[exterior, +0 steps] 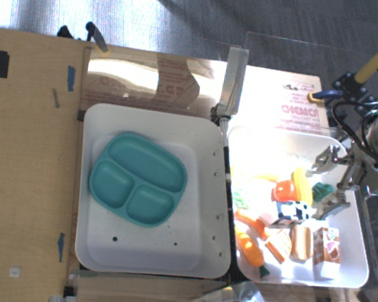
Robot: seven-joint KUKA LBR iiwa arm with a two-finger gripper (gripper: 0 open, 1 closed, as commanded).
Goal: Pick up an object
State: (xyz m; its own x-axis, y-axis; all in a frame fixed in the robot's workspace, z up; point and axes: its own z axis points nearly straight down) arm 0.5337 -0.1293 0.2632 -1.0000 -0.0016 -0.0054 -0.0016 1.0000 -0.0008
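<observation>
Gripper (332,181) spread open, holding nothing, low over right bin (356,269), just beside green toy (322,192) and yellow piece (301,183) in the clutter. Probably light, stiff, slick plastic; best pinched across narrow middle, clear of neighbouring orange toy (284,190). Teal tray (138,178) alone in left bin (88,237)

Sectioned plate (138,179) in left bin (94,238); toy pile (289,226) in right bin (352,272).

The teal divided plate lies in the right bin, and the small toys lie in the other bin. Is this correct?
Not quite. The camera view shows the teal divided plate in the left bin; the small toys lie in the other bin, the right one.
</observation>
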